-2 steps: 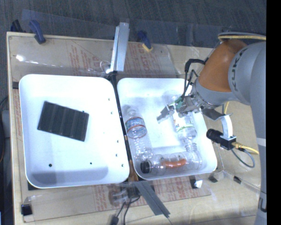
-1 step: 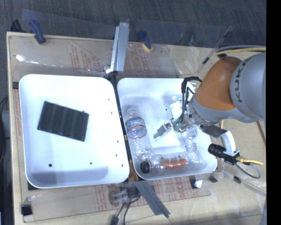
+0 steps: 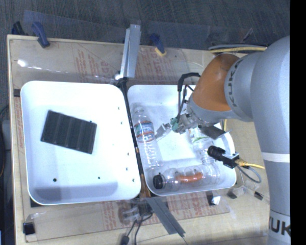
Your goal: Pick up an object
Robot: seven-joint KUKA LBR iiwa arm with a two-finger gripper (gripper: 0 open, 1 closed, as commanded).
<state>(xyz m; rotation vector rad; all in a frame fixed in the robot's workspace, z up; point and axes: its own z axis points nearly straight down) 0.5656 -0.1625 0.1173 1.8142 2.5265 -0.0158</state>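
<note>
In the right bin [image 3: 163, 93] a clear plastic bottle [image 3: 144, 135] with a label lies along the left wall. A second clear bottle [image 3: 187, 177], with a black cap and something orange inside, lies along the front wall. A third clear bottle [image 3: 199, 139] sits partly hidden under the wrist. My gripper [image 3: 169, 126] hangs low over the middle of this bin, just right of the labelled bottle, and I see nothing held in it. A dark ribbed rectangular pad [image 3: 69, 131] lies flat in the left bin [image 3: 30, 96].
The grey arm with its orange band [image 3: 217, 83] covers the right bin's right side. A black connector with a yellow cable [image 3: 223, 156] hangs at the wrist. Clamps [image 3: 41, 34] and a metal bar [image 3: 130, 50] stand along the far bench edge.
</note>
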